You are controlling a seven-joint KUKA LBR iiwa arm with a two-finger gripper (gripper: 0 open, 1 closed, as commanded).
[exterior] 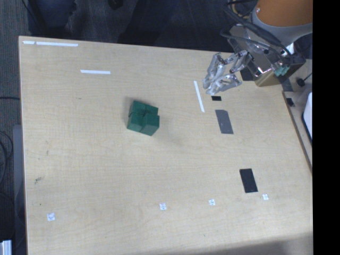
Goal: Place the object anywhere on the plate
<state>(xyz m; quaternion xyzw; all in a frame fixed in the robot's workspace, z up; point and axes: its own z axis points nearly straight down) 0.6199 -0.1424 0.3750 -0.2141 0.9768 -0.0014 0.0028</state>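
Green block [143, 118], a chunky piece that looks built from several cubes, rests on the pale wooden surface [106, 169] a little toward ten o'clock from the middle, skewed to the edges and touching nothing. We see the claw [219, 80] hanging at about two o'clock, well apart from the block, its metal fingers [214, 70] pointing down and toward nine o'clock with nothing between them; they appear somewhat parted, though glare on the metal leaves us unsure how wide. We judge that the arm [281, 4], with its orange band, stands off at this side because no grasp has been made, so the task is at its beginning. A thin white strip [198, 96] lies just below the claw, a second white strip [95, 71] lies toward eleven o'clock, and two dark rectangular patches [224, 121] and [247, 180] lie flat toward three and four o'clock; small square markers [163, 206] run along the six o'clock edge. We can make out no plate here, so the drop point is open. The block's free sides should let the claw close on it from above.
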